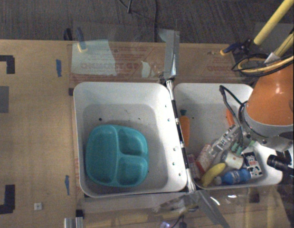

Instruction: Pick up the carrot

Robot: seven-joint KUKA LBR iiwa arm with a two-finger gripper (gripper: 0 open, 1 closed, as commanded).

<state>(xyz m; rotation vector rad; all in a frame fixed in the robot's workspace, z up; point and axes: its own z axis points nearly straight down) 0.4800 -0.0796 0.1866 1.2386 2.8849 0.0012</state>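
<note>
Two white bins sit side by side on my brown tabletop (33, 141). Closest to the camera, at the near end of the right white bin (203, 95), there is a small heap of things: a yellow banana (213, 173), a blue plastic bottle (236, 176), a little white cup (234, 160) and a small black and white carton (251, 164). My pincer (236, 145) hangs just above this heap, under my grey arm with the orange band (271, 101). I cannot tell how far open my pincer is, and I see nothing held in it.

Over in the left white bin (120, 93) lies a teal plastic plate with sections (117, 155).

A bit farther back in the right bin is the thing I want. The small orange carrot with a green top (184, 127) lies close along the left wall of that bin, its green end pointing away from the camera. It is apart from my pincer, with bare bin floor between us.

I think I am at the reaching step, and the grab is not done yet. Next I should move left and a little back, get right over the carrot, go down, and close on its middle. The wall is very near it, so I think one side of my pincer could bump the wall.
</note>
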